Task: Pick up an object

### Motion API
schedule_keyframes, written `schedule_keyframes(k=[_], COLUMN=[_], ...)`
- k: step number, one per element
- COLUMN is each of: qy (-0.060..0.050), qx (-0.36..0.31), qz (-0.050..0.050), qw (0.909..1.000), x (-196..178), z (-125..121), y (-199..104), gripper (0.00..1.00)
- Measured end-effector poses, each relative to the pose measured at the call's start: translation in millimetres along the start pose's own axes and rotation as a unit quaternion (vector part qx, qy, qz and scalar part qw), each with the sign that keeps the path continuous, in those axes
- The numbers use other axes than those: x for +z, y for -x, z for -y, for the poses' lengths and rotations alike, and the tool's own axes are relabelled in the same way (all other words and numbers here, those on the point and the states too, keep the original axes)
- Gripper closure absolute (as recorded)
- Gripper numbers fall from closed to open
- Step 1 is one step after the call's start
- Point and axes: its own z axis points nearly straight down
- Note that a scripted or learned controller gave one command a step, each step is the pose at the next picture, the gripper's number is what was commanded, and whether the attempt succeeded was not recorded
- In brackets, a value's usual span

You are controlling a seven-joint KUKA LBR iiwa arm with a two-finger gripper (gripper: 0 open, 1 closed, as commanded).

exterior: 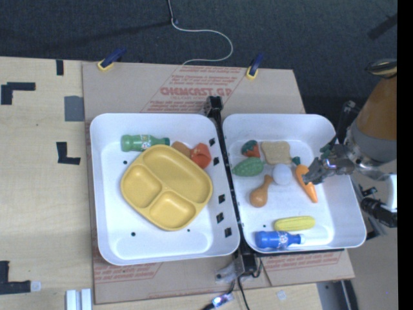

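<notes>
Under both bins, cardboard (193,86) reading "CHEMCAST"

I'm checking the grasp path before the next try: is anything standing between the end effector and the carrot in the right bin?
Nothing visible does. The end effector sits right at the carrot, over its upper end near the right bin's right wall. The white ball lies to the carrot's left, off the path.
</notes>
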Motion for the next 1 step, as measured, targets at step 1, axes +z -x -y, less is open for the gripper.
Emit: schedule_keyframes(k=[1], qy=[0.0], qx=[0.0], qz=[0.0], qw=[1.0], x=[-31.4], z=[-0.8], y=[-0.5], gripper=[1.0])
